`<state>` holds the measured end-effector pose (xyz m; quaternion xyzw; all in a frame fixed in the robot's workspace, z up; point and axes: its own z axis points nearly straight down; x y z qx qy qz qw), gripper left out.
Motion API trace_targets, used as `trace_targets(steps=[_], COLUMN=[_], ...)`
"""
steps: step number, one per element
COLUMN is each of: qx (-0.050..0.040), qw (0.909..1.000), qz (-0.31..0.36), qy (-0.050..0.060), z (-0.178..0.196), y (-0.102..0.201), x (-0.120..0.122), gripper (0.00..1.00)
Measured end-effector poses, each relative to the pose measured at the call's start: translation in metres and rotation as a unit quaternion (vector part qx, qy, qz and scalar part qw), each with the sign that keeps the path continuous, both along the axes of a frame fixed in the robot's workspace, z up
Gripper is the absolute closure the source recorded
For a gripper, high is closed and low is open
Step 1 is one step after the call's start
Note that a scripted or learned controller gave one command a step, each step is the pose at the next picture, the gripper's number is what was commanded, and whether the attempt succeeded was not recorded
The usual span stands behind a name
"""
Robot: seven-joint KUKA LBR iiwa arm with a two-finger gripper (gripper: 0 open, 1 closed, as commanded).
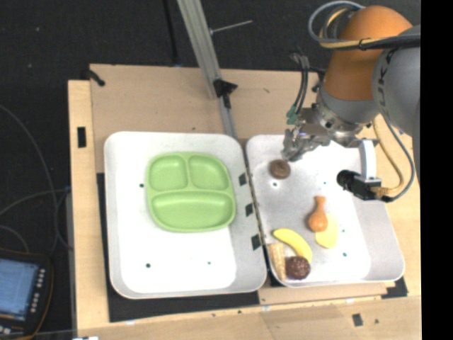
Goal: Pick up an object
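Nearest the camera, a dark chocolate donut and banana crowded the right bin's front corner, while the gripper (finger state: cannot tell) hung just above a small brown cookie by the bin's left wall; off-centre descent risked nudging it away.

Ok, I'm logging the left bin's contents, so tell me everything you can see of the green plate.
The green plate is a pale green, rounded-rectangle tray that looks like plastic, split by raised ridges into three compartments: two small ones at the far side, one long one nearer the camera. It lies flat, right way up, on the floor of the left bin, slightly toward its far side. Nothing is in it and nothing touches it.
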<state>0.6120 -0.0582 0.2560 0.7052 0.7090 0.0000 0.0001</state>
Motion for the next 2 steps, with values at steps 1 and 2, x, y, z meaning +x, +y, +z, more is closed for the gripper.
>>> trace_targets(steps=[1,2], qx=[0.0005,0.0004], qw=[1.0000,1.0000], qz=[0.001,0.001], qy=[-0.001,-0.001], z=[0.008,0.011], y=[0.051,0.105], x=[0.016,0.023], gripper=[1.00,1.00])
